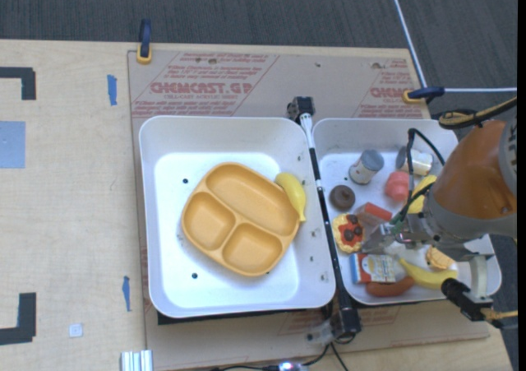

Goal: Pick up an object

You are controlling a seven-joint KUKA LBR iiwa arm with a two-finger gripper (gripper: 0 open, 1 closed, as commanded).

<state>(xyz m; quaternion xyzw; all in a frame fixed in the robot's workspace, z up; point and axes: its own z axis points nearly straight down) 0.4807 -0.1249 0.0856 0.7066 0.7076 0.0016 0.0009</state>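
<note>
My gripper (389, 234) hangs low in the right bin (370, 127), under the grey wrist with its orange band. It is over a red block (374, 215) and a printed packet (379, 266). Close around it lie a red and orange toy (351, 232), a yellow banana (421, 273) and a red sausage-like piece (386, 285). Farther back are a pink ball (398, 186), a brown doughnut (342, 196) and a grey can (366, 165). I cannot see any object lifted off the bin floor.
The left bin (152, 197) holds an orange divided plate (238, 220) with a second banana (292, 193) at its right edge. A black divider rail (316, 180) runs between the bins. Cables trail behind the arm at the right.
</note>
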